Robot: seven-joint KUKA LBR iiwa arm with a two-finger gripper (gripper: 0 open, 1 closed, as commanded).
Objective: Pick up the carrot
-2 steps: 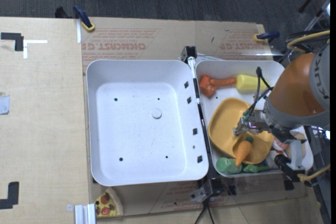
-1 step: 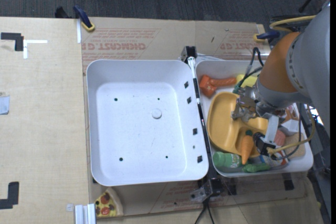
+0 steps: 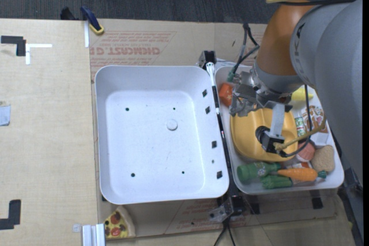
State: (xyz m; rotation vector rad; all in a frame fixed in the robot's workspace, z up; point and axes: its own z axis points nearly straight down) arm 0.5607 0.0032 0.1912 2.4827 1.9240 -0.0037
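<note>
Pincer (image 3: 249, 101) low over the far part of the right bin (image 3: 323, 184), reaching in from the right on the grey arm (image 3: 334, 55) with its orange band (image 3: 281, 37). Cannot tell whether released or clenched: seen from above, with the working end partly masked by its own metal. Directly under and beside it, a big yellow lump (image 3: 247, 141) taking up the middle of that bin. Just left of the pincer, against the bin's left wall, a small red-orange ball (image 3: 225, 93).

Carrot (image 3: 298, 174) flat in the right bin, close along its near wall, orange, lying roughly crosswise. Well apart from the pincer, with the yellow lump between. Just beside its left end, green vegetable pieces (image 3: 274, 182). Near its right end, a tan slice like bread (image 3: 324, 159), and just above the carrot, a pinkish round thing (image 3: 307, 152). Further back on the right side, a printed packet (image 3: 307, 118).

Left bin (image 3: 104, 124) right beside the other, white, with a small pale disc (image 3: 172, 125) at the middle of its floor. Both bins on a printed cardboard sheet (image 3: 132, 46) over the pale wooden worktop (image 3: 40, 141). Outside the left bin, by its near corner, a toy pizza slice (image 3: 117, 225).
</note>
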